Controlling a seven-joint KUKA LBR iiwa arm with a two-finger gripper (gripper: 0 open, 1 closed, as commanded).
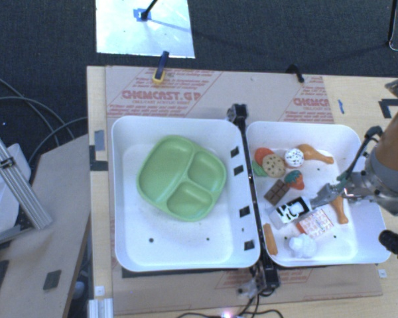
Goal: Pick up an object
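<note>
- At the lower edge of the right bin point(368, 254) lie a white crumpled lump point(304, 245) and a thin orange stick point(270, 238), the stick close to the middle wall.
- Above them are a red-and-white packet point(316, 222) and a black-and-white card point(292, 211), touching each other; the print is too small to read.
- The gripper point(326, 194) comes from the right edge, low over the packet, just beside an orange piece point(339, 211). I cannot tell if it is open or closed, and nothing is seen held.
- The bin's upper part holds a brown bar point(276, 191), a cookie point(274, 165) and a drumstick point(315, 154), close together.
- The left bin point(129, 244) has free floor around a green divided plate point(182, 177).
- Farther up, the cardboard point(265, 91) reads "CHEMCAST GP" in red.
</note>
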